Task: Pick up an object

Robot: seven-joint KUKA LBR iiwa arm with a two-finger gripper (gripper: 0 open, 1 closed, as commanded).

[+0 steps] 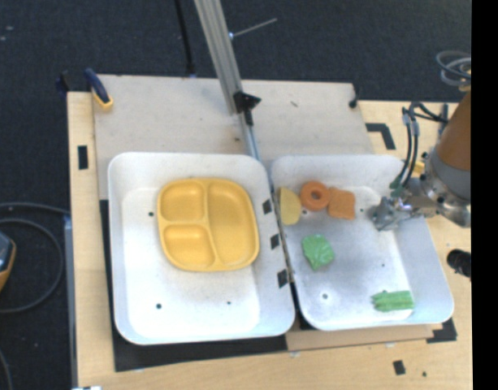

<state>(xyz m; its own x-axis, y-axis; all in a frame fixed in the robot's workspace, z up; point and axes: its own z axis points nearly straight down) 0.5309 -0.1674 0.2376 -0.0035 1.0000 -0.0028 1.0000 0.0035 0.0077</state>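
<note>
Nearest: front edge of wooden bench (78, 299), bearing two white bins side by side. Left bin (123, 242) and right bin (431, 287) almost touching along their inner walls.

Front of right bin: long green piece (392, 301), lying flat near the front right corner, well apart from everything else. Further back, left of centre: green lump (318, 251), alone on the bin floor.

Left bin: yellow divided plate (208, 223), three compartments, sitting flat about mid-bin, apart from the walls.

Back part of right bin, a row of three: pale yellow piece (290, 205) against the left wall, orange ring (315, 196) just beside it, orange block (341, 204) touching or nearly touching the ring.

Right of that row, same depth: gripper (387, 214), grey, reaching in from the right over the bin's right half, near the orange block but apart from it. Too blurred and small to tell how wide the claw stands or whether anything sits in it. Orange-banded arm (456, 149) behind it at the right.

Farthest: bare board behind the bins, slanted metal pole (218, 47) rising from its middle, blue and yellow clamp (98, 89) at the back left corner.
</note>
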